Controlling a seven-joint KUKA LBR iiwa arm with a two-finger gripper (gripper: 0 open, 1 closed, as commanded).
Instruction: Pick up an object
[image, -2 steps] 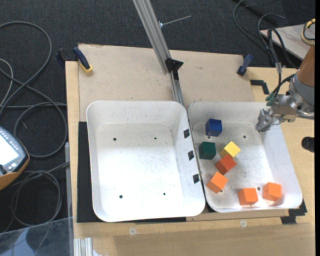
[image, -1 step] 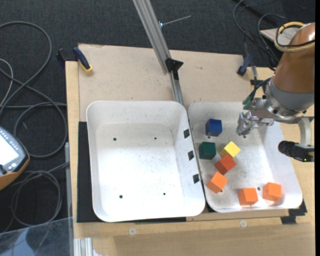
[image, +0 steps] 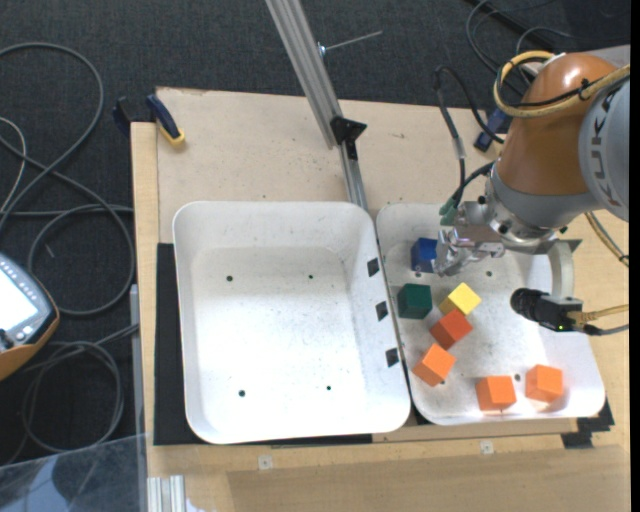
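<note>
the pincer (image: 458, 252) sits low in the right white plastic bin (image: 585, 395), just beside the small blue cube (image: 424, 252); i cannot tell its opening or whether it holds anything. judgement: centre on the blue cube, clear of the green cube (image: 414, 300) and yellow cube (image: 463, 298), before lifting.

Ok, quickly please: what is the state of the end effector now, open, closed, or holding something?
End effector: cannot be told; it sits low in the right bin, beside the blue block.
</note>
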